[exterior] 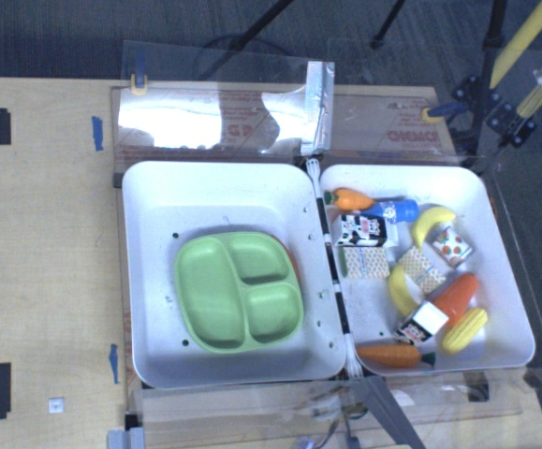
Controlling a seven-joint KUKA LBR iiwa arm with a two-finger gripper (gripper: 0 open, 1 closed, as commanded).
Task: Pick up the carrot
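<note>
An orange carrot (389,354) with a dark green end lies along the front wall of the right bin (506,251), near its front left corner. A shorter orange piece with a green tip (352,199), also carrot-like, rests in the back left corner of the same bin, next to a blue bottle (399,210). Both lie free, with nothing touching them from above.
The right bin is crowded: a black-and-white carton (361,230), yellow bananas (433,223) (401,288) (466,330), an orange-red bottle (455,296) and small patterned boxes (451,246). The left bin (149,204) bears a green divided plate (241,290). A clear panel (214,110) stands behind the bins.
</note>
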